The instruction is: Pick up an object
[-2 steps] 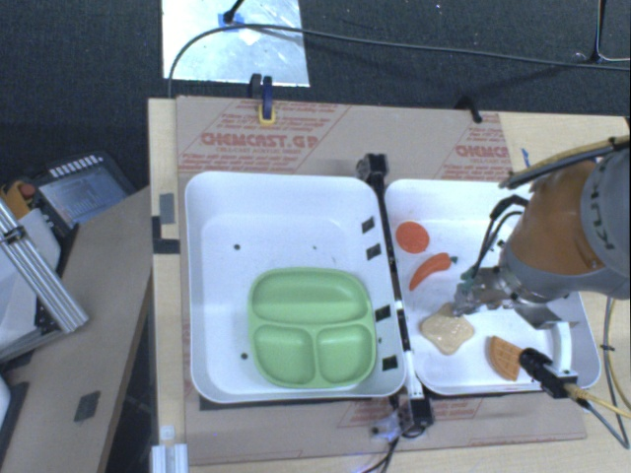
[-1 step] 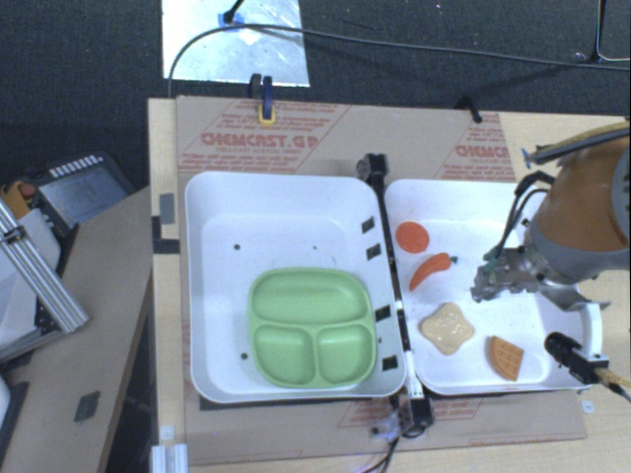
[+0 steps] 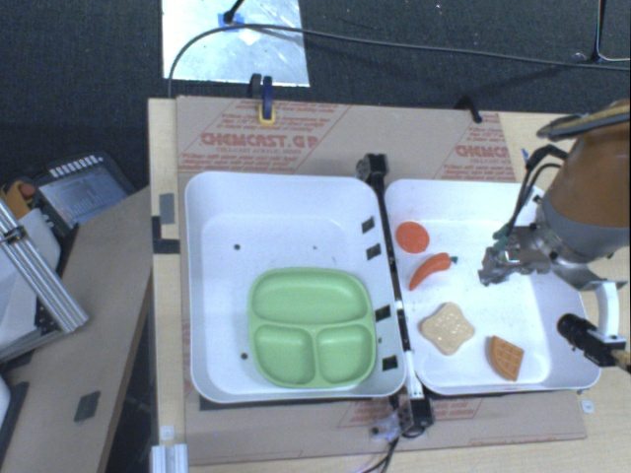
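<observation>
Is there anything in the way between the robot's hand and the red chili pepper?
No, nothing visible is in the way. The end effector sits to the right of the chili pepper in the right bin, with just bare white floor between them. The orange disc lies above that path, the cracker below.

Two shallow white plastic bins are sitting side by side; one green three-compartment tray, one round orange-red slice, one red chilli pepper, one pale biscuit, one golden waffle wedge are showing.

Even, bright overhead light, glare on the foil sheet, soft shadows, slightly grainy focus.
</observation>
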Controlling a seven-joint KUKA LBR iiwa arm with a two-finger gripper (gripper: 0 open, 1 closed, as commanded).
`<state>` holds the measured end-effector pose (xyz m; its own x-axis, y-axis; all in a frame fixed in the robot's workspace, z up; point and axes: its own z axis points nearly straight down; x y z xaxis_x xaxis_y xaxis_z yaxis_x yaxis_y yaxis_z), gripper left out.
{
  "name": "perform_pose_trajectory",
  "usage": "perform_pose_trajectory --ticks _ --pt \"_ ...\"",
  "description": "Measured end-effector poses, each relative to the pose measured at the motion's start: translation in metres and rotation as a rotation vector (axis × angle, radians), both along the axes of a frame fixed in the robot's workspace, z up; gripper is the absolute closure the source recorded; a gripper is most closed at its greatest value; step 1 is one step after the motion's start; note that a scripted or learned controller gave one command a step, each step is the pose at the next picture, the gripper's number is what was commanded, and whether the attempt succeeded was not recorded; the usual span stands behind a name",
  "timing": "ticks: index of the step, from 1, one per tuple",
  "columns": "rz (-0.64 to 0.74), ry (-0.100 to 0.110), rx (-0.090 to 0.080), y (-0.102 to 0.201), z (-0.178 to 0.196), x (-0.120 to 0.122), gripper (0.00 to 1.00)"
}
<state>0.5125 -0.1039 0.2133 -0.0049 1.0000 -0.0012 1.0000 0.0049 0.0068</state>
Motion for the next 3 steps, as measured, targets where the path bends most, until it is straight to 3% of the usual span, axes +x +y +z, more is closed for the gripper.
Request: perform_pose_trajectory --ticks 1,3 --pt "-0.001 0.0 0.0 0.0 0.043 0.002 1.0" --pt "0.004 0.006 0.003 0.115 0.026 -0.004 1.0"
